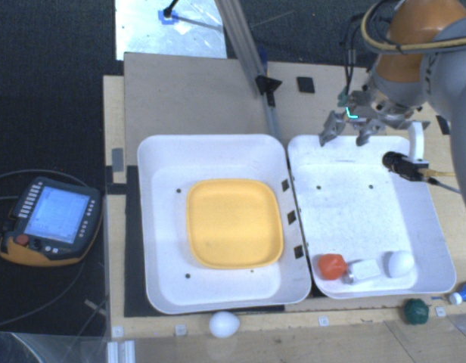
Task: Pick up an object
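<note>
Claw [346,136] hangs over the far edge of the right bin [426,225], fingers spread, nothing between them. Bins: 2, side by side on the desk [187,89]. Left bin [161,203] holds 1 yellow plate [235,222], approx centred. Right bin holds 3 things in a row along its near edge: 1 red object [330,265], 1 small white-and-grey piece [361,271] just beside it, 1 white ball [399,263] further right. All 3 well apart from the claw. Outside the bins, on the desk's near edge: 1 white egg-shaped object [224,324] below the left bin, 1 dark green ball [415,311] below the right bin's corner. Pendant w/ lit screen [51,219] lies left of the desk.
</note>
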You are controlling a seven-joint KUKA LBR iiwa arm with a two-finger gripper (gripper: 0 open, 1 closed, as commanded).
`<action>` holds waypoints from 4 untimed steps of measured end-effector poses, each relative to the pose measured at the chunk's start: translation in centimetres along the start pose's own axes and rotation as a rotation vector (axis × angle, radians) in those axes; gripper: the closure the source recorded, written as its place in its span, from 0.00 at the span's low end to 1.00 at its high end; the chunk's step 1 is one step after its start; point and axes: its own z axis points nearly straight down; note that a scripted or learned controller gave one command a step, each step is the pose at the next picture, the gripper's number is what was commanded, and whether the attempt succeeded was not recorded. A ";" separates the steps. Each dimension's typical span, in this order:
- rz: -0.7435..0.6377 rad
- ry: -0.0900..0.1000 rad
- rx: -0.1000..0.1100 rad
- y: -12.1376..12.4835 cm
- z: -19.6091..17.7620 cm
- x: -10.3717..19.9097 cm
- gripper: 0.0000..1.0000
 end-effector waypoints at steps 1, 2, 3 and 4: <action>0.000 0.000 0.000 0.0 0.0 0.0 0.00; 0.001 0.000 0.005 0.0 6.2 -0.4 0.00; 0.000 0.000 0.004 -0.1 11.4 -0.4 0.00; 0.000 0.000 -0.002 0.1 10.0 -0.4 1.00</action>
